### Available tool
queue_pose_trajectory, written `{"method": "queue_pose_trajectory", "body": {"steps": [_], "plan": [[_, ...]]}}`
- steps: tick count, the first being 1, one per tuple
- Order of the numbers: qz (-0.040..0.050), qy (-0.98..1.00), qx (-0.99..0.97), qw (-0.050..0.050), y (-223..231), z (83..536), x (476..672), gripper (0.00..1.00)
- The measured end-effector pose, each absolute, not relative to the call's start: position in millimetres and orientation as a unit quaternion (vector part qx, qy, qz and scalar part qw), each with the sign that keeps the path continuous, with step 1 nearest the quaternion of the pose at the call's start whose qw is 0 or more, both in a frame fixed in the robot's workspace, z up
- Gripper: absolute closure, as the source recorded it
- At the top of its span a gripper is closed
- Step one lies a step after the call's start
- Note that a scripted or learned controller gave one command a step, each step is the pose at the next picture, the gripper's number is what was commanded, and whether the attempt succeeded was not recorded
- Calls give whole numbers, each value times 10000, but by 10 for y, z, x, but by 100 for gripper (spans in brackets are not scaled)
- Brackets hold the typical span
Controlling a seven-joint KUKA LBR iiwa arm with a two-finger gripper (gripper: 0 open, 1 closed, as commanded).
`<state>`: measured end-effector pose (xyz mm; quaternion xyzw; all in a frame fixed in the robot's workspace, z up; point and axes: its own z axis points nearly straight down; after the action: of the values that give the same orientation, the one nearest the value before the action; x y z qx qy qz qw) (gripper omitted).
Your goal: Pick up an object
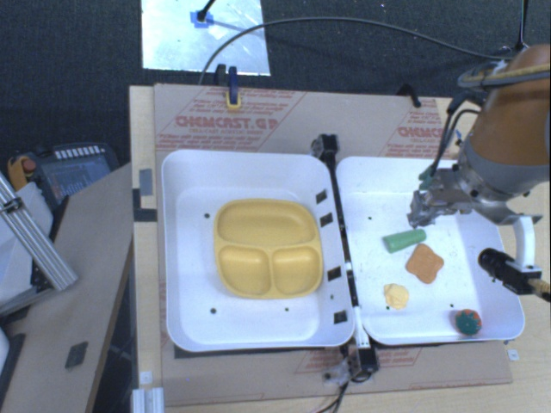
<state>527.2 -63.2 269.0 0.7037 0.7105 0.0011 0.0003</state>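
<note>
Bench (pixel 258 114): carries two shallow white bins side by side. Left bin (pixel 185 231) holds a yellow divided tray (pixel 267 248), lying flat near its centre. Right bin (pixel 370 188) holds four small items, all candidates for the pick.

Arm (pixel 512 119): enters from the right and stands over the upper right part of the right bin. Claw (pixel 424 212): hangs just above the green cylinder (pixel 403 240). Nothing is seen between its tips, and its opening cannot be told from this angle.

Items: the green cylinder lies on its side with the orange piece (pixel 424 263) just beside it, lower right. The pale yellow piece (pixel 396 296) lies nearer the front, apart. The teal and red ball (pixel 467 321) sits in the front right corner, well apart.

Risks, as judged: the cylinder may roll from under a descending tip. The orange piece is close enough to be nudged or caught along with it. An off-centre descent would close on nothing.
</note>
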Motion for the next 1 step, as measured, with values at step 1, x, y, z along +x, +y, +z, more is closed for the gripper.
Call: {"method": "queue_pose_trajectory", "body": {"steps": [1], "plan": [[12,7103,7039,6,-242,2547,5548,100]]}}
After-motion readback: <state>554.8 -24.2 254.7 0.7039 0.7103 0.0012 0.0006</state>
